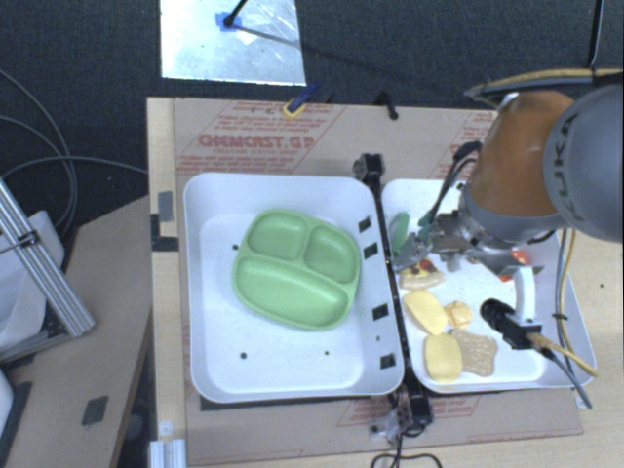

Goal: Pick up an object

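the grey arm with the orange band [531, 154] reaches in from the right over the right shallow white bin [565, 359], and its two-finger gripper [421, 249] hangs low near that bin's left wall. whether it is wide, narrow or gripping anything i cannot tell; the wrist hides that part.

the nearest candidate looks to be the pale flat slice-shaped piece [421, 280], just below the gripper. beyond it lie a yellow oval plastic piece [426, 312], a yellow rounded block [443, 357] and a tan toast-shaped piece [478, 352]. a green slender item [399, 230] lies just left of the gripper, long axis running up the bin.

the green divided plastic plate [295, 268] sits in the left shallow white bin [210, 359], well apart.
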Controlling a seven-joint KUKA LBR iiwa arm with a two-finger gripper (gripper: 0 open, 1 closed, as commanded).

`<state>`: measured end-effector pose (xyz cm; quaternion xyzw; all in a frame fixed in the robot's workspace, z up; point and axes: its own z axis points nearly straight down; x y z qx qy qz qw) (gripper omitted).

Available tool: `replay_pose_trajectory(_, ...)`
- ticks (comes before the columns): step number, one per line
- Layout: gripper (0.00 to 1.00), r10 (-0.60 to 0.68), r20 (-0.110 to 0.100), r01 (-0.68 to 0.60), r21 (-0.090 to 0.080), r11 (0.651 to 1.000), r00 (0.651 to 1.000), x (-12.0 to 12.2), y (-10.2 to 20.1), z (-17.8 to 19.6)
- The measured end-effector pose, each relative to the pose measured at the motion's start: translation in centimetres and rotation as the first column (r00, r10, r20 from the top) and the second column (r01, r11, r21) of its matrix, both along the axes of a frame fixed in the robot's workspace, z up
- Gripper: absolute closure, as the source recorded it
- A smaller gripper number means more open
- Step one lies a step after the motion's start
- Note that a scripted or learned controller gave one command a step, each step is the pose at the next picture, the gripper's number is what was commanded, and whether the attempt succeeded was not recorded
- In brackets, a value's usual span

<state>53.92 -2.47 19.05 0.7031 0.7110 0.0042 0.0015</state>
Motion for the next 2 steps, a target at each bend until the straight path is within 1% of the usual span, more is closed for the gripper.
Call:
replay_pose_trajectory(1,0.0,-0.006,0.001,0.006,-0.003,1.0,1.0,-5.3,0.2,8.1)
replay_pose_trajectory(2,0.0,-0.002,-0.005,0.002,-0.002,1.0,1.0,-5.2,4.0,8.0)
